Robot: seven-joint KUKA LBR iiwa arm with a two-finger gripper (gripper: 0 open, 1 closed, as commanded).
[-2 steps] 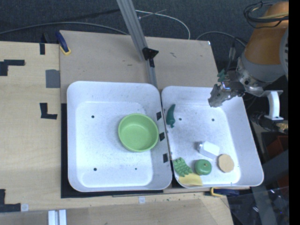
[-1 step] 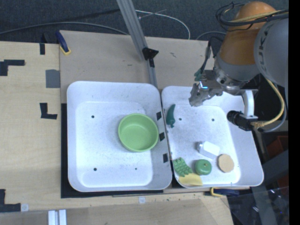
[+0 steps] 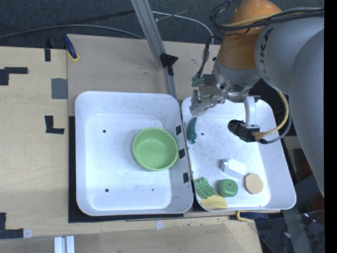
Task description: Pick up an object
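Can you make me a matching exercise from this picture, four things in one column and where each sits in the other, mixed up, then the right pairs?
Things:
1. green bowl
2. teal piece
3. tan disc
4. claw

Places:
A. right bin, near its front right corner
B. left bin, near its right side
C. over the right bin's back left corner
D. right bin, by its left wall, just below the claw

Pairs: 1-B, 2-D, 3-A, 4-C

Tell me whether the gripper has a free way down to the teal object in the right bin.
Probably yes: the gripper hangs just above the teal object, which lies alone near the bin's left wall.
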